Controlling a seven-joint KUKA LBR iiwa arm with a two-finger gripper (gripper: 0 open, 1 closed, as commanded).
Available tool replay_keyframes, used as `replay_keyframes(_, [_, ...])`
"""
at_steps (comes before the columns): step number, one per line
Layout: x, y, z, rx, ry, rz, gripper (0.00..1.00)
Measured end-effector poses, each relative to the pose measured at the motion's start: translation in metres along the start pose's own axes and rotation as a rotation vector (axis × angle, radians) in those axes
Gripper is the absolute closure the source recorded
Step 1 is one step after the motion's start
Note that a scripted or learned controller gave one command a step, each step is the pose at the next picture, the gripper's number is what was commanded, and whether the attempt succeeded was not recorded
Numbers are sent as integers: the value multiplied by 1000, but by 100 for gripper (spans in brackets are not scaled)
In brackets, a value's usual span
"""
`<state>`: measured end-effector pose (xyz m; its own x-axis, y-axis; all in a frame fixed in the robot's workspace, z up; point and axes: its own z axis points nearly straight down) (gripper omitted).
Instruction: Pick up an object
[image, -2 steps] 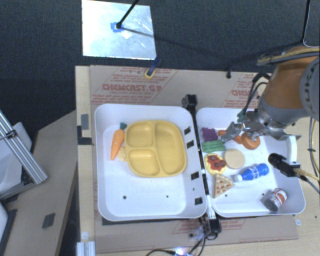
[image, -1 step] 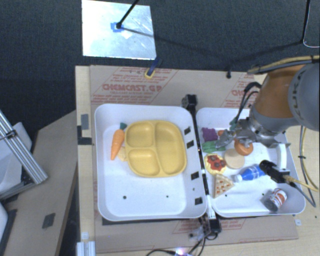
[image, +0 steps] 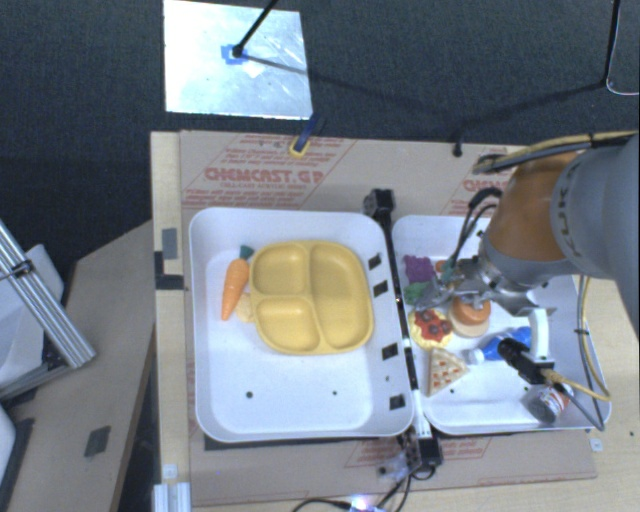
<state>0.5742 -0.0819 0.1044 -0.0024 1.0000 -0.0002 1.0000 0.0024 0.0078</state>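
The jaws hang low over the right bin near the tabletop's right edge, above a burger toy; their opening cannot be told.

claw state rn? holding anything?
Claw: cannot be told; it sits low in the right bin over the toy food, arm blocking the view. No object visibly gripped.

- One fixed camera looks down from above on the light wooden table, at a slant.
- It stands far enough to take in both shallow white plastic bins: left bin and right bin.
- The grey arm with orange band enters from the right.
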Motion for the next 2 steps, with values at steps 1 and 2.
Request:
replay_keyframes(1, [-3,5,1,-15,-6,1,0])
replay_keyframes(2, [-4,6,-11,-20,-10,2,100])
